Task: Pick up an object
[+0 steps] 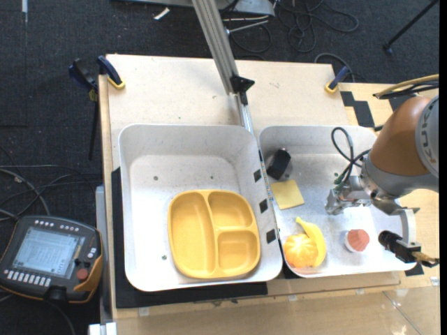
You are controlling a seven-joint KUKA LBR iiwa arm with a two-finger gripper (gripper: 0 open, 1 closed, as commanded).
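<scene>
Over the right bin (363, 139), your gripper (340, 202) hangs low.
You cannot tell its opening; the red cup (357, 240) sits near.

Arm (408, 145) enters from 3 o'clock; orange band and grey wrist housing bulk at the right edge. Wrist bends down toward 7 o'clock. Hand (340, 202) hangs low at the wrist's end, metallic, pointing down. Black cable loops from wrist toward 12 o'clock. Finger spacing unreadable at this angle.
</scene>
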